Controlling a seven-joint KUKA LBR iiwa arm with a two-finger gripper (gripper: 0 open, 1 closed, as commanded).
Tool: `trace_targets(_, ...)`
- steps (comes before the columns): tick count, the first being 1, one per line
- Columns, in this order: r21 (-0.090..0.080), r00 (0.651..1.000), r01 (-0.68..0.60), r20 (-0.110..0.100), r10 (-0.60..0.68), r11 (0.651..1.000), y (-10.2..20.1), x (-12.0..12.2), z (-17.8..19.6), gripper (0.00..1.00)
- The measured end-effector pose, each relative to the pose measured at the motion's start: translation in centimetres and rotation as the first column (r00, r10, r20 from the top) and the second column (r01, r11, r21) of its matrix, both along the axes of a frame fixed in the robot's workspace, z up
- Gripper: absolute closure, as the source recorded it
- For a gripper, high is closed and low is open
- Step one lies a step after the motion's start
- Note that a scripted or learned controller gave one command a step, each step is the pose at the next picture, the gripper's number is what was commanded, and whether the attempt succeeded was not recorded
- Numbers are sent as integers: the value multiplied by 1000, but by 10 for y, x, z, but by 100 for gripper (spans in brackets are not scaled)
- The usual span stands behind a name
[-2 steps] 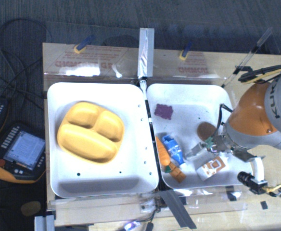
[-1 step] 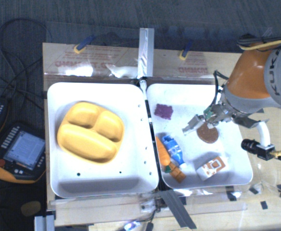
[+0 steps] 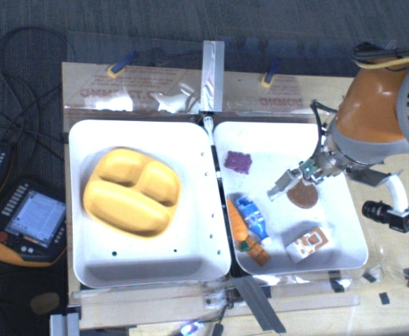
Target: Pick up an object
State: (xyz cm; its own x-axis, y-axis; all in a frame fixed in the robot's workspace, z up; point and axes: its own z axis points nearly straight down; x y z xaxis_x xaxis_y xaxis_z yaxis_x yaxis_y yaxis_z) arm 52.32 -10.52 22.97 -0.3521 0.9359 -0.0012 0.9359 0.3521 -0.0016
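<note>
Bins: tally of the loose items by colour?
Yellow: 1, bread-like lump, left bin
Purple: 1, scrap, right bin
Blue: 1, packet
Orange: 1, carrot
Brown: 2, disc under the gripper, block
White-and-brown: 1, box
Total: 7

No legible text anywhere (red print on the backboard too blurred)

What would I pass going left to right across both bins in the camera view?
Big yellow bread-shaped lump → purple fuzzy square → round brown disc beneath the gripper → grey arm's orange band. The carrot, blue packet and white box overlap these in order.
</note>
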Motion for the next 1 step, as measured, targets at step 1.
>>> trace_targets(1, -2, 991, 134, 2, -134, 991, 19, 30, 115, 0)
